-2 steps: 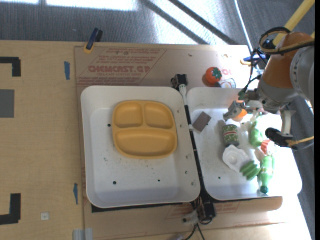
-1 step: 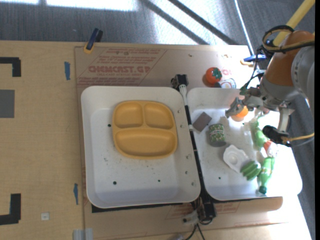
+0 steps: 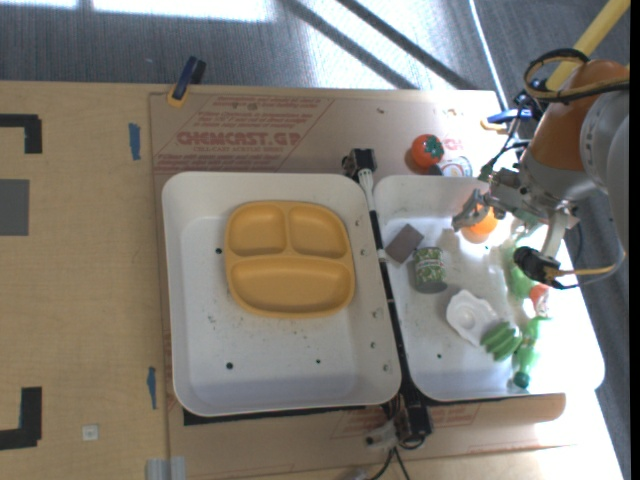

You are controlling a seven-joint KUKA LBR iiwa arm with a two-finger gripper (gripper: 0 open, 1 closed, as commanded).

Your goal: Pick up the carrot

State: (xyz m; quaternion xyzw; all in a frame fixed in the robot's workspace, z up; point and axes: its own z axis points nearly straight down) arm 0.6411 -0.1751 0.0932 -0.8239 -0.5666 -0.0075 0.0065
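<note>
Green veg pile (image 3: 510,343) crowds right bin's (image 3: 440,383) near corner; carrot (image 3: 480,225) sits at far side under gripper (image 3: 487,211), can't tell claw state, so an off-centre close likely knocks it away.

Sunlit grey floor (image 3: 300,18), perhaps carpet, beyond bench (image 3: 70,298).

A robot test bench in a lab or workshop.

A grey arm (image 3: 590,148) with loose cables reaches over two white bins (image 3: 190,268) set on a cardboard sheet (image 3: 240,133) printed with a brand name. Blue tape marks (image 3: 134,140), black corner markers (image 3: 25,133) and toy food (image 3: 500,340) suggest a set-up trial, not a home.
</note>
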